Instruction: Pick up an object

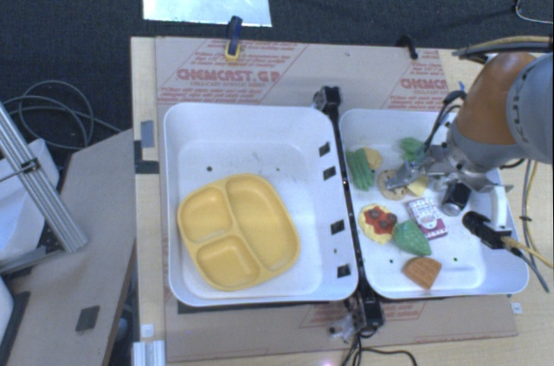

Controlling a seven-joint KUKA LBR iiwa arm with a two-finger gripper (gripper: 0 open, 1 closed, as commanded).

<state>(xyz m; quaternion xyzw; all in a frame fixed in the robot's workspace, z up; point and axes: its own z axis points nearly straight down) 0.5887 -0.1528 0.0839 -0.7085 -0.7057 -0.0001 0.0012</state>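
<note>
Right of centre, over the right bin, the gripper sits low above a yellow item beside the green pod, its grip unreadable from this angle, while the yellow tray lies in the left bin

I see two white bins on a pale board printed with red lettering. The left one carries a yellow divided tray. In the right bin: a green ridged piece, a yellow disc with red blotches, a darker green lump, an orange-brown wedge — and a small red-and-white patterned packet. The arm reads grey with an orange band.
</note>
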